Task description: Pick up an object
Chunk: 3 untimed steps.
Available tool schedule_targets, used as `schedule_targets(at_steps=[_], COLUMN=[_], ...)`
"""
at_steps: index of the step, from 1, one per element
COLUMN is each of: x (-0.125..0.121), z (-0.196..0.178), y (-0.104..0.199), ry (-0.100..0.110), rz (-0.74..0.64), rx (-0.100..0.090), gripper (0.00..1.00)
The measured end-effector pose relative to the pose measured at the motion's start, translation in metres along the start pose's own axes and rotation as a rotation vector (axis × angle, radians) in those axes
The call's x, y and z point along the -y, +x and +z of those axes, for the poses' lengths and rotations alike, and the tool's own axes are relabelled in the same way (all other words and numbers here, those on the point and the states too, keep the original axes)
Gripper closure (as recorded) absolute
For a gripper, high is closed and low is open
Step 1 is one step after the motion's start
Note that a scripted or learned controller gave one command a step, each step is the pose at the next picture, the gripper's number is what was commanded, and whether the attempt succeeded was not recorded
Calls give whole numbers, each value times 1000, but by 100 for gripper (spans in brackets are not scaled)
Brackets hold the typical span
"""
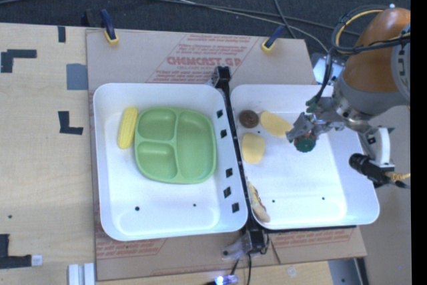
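Holding green tray and corn, left bin

Two white bins, one green tray, one corn cob, four small items.

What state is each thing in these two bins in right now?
Green divided plate: flat in left bin, compartments bare.
Corn cob: lying beside plate's left edge.
Brown round piece: right bin, near divider.
Two yellow pieces: right bin, apart.
Pincer: low over right bin, a dark green thing at its tip.
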<state>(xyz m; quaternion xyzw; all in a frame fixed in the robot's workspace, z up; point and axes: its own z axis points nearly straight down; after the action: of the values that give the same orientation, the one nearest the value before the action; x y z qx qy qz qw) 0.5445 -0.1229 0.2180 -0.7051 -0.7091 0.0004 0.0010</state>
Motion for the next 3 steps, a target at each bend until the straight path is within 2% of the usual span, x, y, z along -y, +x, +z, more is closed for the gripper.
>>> schedule_targets(at_steps=[3], x=[-60], z=[-17], y=[167], ry=[-3], rz=[-1], rx=[-1], gripper=[100])
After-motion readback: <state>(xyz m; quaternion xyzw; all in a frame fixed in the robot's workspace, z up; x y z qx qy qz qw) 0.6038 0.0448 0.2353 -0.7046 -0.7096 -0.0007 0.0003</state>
